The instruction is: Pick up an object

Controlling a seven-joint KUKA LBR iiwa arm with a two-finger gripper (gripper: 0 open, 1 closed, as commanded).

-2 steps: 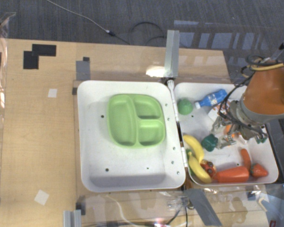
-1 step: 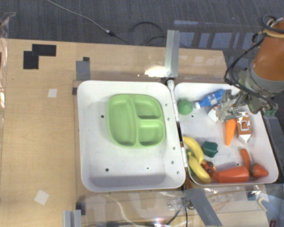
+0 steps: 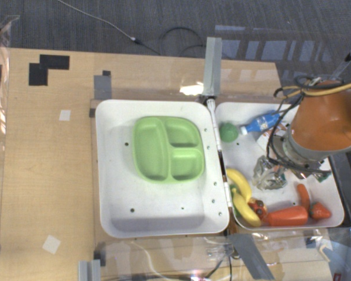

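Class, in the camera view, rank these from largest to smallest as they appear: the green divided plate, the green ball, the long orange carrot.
1. Green divided plate
2. Long orange carrot
3. Green ball

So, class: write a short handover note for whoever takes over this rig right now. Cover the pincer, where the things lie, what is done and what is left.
Pincer: low in the right bin, near its middle; open or shut cannot be told, and no object is seen in it.
Right bin: green ball and blue bottle at the far end; bananas, orange carrot and a small red piece at the near end.
Left bin: green divided plate.
Done: no pick visible.
Left: grasp one object and lift it.
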